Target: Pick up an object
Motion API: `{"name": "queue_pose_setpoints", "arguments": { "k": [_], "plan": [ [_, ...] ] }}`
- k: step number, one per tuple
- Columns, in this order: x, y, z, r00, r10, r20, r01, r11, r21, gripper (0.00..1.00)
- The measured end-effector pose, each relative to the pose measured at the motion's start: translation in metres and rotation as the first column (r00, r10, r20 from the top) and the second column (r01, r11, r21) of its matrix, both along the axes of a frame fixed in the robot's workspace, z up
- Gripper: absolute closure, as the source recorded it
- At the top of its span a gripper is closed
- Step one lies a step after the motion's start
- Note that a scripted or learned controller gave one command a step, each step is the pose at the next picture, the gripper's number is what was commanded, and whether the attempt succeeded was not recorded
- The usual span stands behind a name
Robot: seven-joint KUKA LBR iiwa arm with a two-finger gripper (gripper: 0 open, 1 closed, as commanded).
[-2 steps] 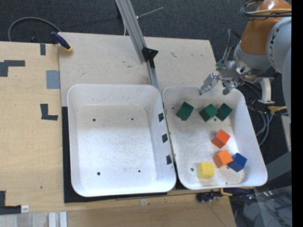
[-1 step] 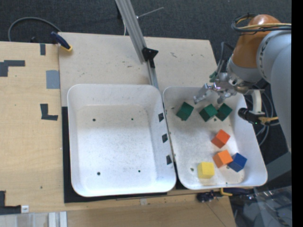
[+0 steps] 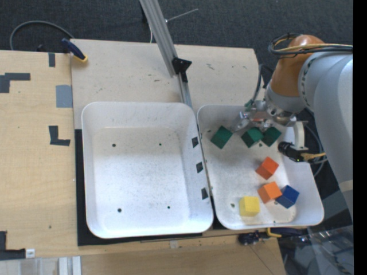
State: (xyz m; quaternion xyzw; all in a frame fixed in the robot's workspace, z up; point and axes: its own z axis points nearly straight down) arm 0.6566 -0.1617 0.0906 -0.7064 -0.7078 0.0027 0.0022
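Observation:
The right bin point(image 3: 226, 211) holds several small blocks. Three green blocks lie near its far edge: one at the left point(image 3: 221, 137), one in the middle point(image 3: 252, 137) and one at the right point(image 3: 271, 135). Nearer the front lie an orange block point(image 3: 266, 168), a second orange block point(image 3: 269, 192), a blue block point(image 3: 288, 196) and a yellow block point(image 3: 249, 205). My gripper point(image 3: 259, 121) reaches in from the right and hangs low over the middle and right green blocks, just behind them. Its fingertips are hard to make out against the blocks.
The left bin point(image 3: 92, 153) sits beside the right one, the two sharing a raised rim in the middle. A grey metal rail point(image 3: 163, 33) slants down from the top toward the bins. The arm's bulk point(image 3: 321, 96) covers the right bin's far right corner.

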Motion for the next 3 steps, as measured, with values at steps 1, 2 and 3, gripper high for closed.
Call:
{"name": "queue_pose_setpoints", "arguments": {
  "k": [1, 2, 3],
  "plan": [
    [0.002, 0.001, 0.014, 1.000, 0.002, 0.005, -0.002, 1.000, 0.000, 1.00],
    [-0.004, -0.005, 0.072, 1.000, -0.001, 0.011, 0.001, 1.000, 0.000, 1.00],
    [-0.008, -0.004, 0.135, 1.000, -0.001, 0.013, 0.001, 1.000, -0.001, 1.00]
  ]
}}
